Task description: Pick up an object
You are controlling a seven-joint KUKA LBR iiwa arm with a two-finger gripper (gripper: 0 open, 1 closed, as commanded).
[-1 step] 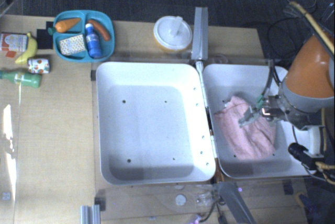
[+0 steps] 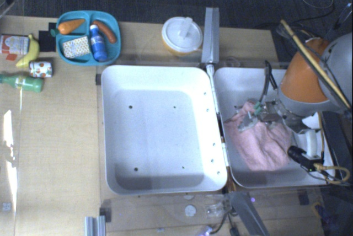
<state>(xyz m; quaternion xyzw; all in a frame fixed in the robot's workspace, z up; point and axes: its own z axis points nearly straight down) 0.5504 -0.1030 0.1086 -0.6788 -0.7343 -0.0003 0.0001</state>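
A crumpled pink cloth (image 2: 259,138) lies in the right bin (image 2: 234,86). My gripper (image 2: 257,113) reaches in from the right and is down at the cloth's upper edge, its dark fingers pressed into the folds. A bit of the pink fabric seems bunched at the fingertips, but the view does not show whether it is gripped. The grey arm with its orange band (image 2: 303,78) stands above the bin's right side and hides that corner.
The left bin (image 2: 160,127) stands beside the right one. Behind the bins sit a white lidded container (image 2: 182,35) and a blue divided tray (image 2: 88,36) with toy food. A banana (image 2: 28,52), a can (image 2: 40,69) and a green bottle (image 2: 22,82) lie at far left.
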